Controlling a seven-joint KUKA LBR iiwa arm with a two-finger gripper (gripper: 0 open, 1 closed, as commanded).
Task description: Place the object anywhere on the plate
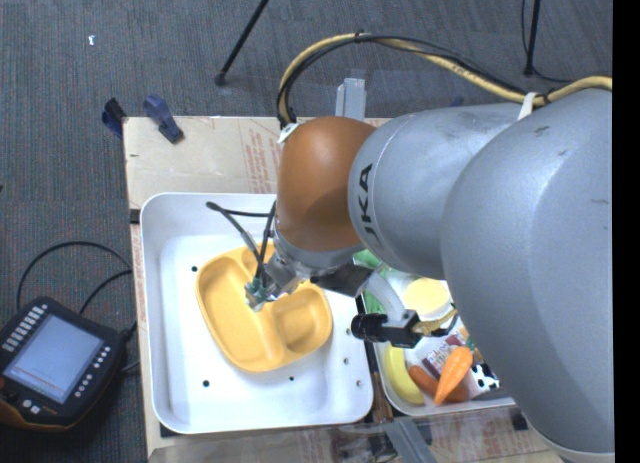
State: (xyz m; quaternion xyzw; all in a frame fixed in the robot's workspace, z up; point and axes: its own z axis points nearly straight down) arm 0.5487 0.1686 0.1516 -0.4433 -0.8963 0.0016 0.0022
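1. The grey arm (480, 241) is stretched across both bins from the right.
2. The yellow divided plate (262, 319) lies mid-left bin (165, 251).
3. The gripper (260, 289) hangs over the plate's centre; its grip cannot be told, nor any carried object, so placement is judged unconfirmed.

Plate (262, 325): yellow, divided into compartments, rounded corners, glossy. Lies flat in left white bin (170, 371), roughly central, turned at slant to bin walls. Far right part hidden under arm. Raised ridges separate left compartment from near-right one. Visible compartments bare. Object for placing: cannot tell which; small dark-green bit at gripper (256, 297) tip above plate centre, too small to identify.
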